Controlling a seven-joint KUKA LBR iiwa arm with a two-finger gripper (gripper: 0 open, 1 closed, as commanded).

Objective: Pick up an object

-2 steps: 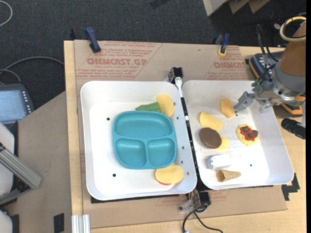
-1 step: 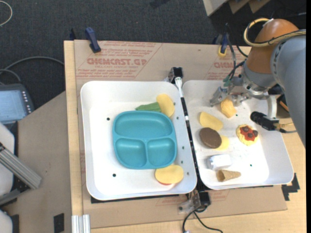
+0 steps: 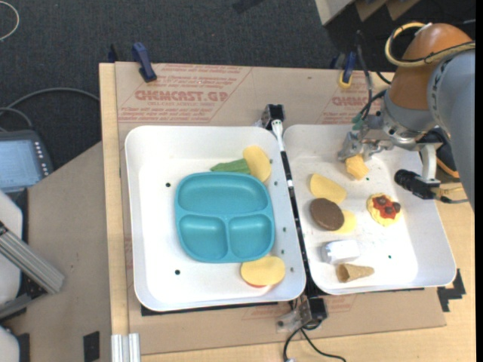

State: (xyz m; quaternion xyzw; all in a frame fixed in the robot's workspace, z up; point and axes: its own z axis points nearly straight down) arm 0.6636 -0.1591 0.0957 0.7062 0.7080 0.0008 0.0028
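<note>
Right now the gripper (image 3: 355, 154) hangs low at twelve o'clock in the right bin (image 3: 434, 266), its metal tip touching a small yellow cheese-like chunk (image 3: 357, 169); jaws unclear, I cannot tell. At six o'clock from it lie a round brown cookie (image 3: 327, 214) and a ridged cone (image 3: 354, 272).

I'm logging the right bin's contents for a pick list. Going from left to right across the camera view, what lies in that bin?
Brown round cookie → grey-white block → cone → small yellow cube, just under the gripper → small pizza toy. The yellow pieces beside the cookie overlap it in the order, so I left them out.
</note>
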